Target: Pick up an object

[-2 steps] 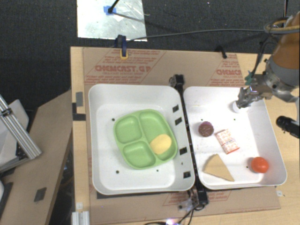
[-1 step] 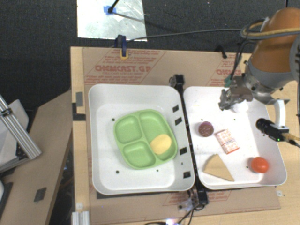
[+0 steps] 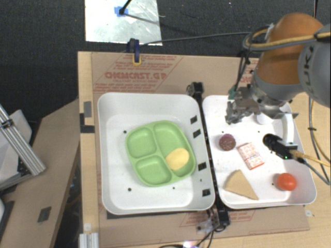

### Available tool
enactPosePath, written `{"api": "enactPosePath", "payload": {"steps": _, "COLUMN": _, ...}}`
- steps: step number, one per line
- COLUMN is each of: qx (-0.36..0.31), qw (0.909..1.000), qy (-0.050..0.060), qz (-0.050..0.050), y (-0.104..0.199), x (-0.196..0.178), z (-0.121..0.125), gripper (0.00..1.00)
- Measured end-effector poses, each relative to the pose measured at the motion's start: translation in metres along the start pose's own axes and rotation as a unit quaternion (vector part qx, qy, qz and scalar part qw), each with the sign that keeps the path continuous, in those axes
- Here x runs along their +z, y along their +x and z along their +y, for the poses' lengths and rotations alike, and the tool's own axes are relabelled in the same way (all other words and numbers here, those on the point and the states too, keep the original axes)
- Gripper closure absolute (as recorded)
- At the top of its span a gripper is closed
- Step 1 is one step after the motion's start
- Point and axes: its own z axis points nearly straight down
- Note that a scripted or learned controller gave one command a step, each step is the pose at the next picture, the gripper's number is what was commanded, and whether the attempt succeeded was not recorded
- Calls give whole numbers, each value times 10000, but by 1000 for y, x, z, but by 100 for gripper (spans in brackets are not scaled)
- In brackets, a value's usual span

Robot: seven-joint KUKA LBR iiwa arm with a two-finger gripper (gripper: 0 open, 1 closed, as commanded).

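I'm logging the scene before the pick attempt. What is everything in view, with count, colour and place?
left bin: 1, white, on the printed board
right bin: 1, white, beside the left bin
divided plate: 1, green, in the left bin
rounded item: 1, yellow, on the plate's right side
ball: 1, dark red, right bin, near its left wall
small packet: 1, red and white, middle of the right bin
wedge: 1, tan, right bin, near edge
tomato-like ball: 1, red-orange, right bin, near right corner
clamp: 1, blue, board's far edge
shiny sheet: 1, silvery, beyond the board
arm: 1, grey with orange band, reaching in from the right
claw: 1, grey, over the right bin's far left part
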Motion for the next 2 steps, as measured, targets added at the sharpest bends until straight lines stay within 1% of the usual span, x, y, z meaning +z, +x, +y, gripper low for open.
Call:
{"api": "enactPosePath", "payload": {"steps": 1, "qx": -4, "qw": 10000, "qy": -1, "qz": 1, "y": 54, "x": 3, "z": -3, "gripper": 100}}
{"api": "enactPosePath", "payload": {"steps": 2, "qx": -7, "qw": 10000, "qy": 8, "qz": 2, "y": 104, "x": 29, "z": 3, "gripper": 100}}
